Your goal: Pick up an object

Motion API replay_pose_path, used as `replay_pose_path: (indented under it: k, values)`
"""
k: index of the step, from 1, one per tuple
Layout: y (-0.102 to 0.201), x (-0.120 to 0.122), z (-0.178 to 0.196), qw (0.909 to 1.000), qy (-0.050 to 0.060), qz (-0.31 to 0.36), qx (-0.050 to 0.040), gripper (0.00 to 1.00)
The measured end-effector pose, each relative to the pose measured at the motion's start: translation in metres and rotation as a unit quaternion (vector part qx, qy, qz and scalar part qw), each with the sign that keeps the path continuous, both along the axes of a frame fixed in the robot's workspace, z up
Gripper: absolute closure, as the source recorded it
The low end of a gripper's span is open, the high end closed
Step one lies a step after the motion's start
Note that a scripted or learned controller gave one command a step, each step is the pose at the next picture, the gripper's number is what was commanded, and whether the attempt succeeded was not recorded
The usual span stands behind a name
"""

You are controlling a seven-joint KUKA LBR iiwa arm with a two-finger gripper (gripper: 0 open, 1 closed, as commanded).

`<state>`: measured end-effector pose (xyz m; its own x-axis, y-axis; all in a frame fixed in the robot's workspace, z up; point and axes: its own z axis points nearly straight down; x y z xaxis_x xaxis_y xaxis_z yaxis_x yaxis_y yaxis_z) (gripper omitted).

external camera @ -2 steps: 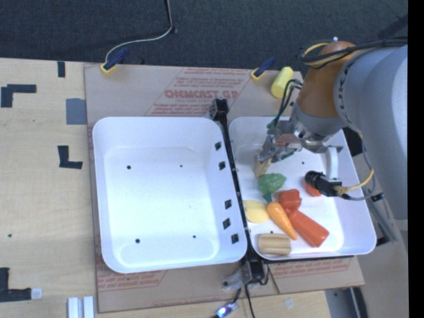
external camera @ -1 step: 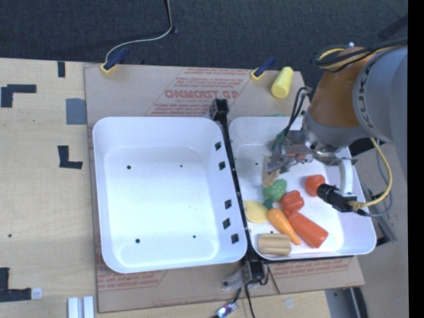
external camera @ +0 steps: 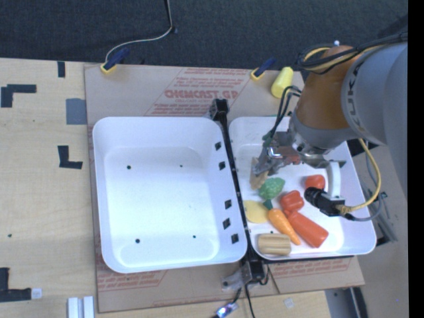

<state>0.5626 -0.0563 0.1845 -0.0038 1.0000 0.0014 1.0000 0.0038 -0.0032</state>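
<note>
Objects in right bin (external camera: 358, 247): I counted one green leafy piece (external camera: 271, 188), one carrot (external camera: 283, 223), two red pieces (external camera: 299, 218), one pale yellow piece (external camera: 255, 211), one tan roll (external camera: 273, 244). Arm reached from right, bent down over that bin. Gripper (external camera: 260, 171) sat low just above green piece; open or closed, I could not tell. Left bin (external camera: 106, 138) beside it on worktop (external camera: 40, 197).

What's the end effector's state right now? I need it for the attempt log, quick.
End effector: low in the right bin, just above the green toy vegetable; open or closed cannot be told, and no object is seen held.
</note>
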Motion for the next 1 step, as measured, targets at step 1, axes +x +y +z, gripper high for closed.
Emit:
replay_pose_path:
  k: [1]
  values:
    - [0.0027,0.0079,-0.0009,1.0000,-0.001,-0.001,-0.0006,1.00]
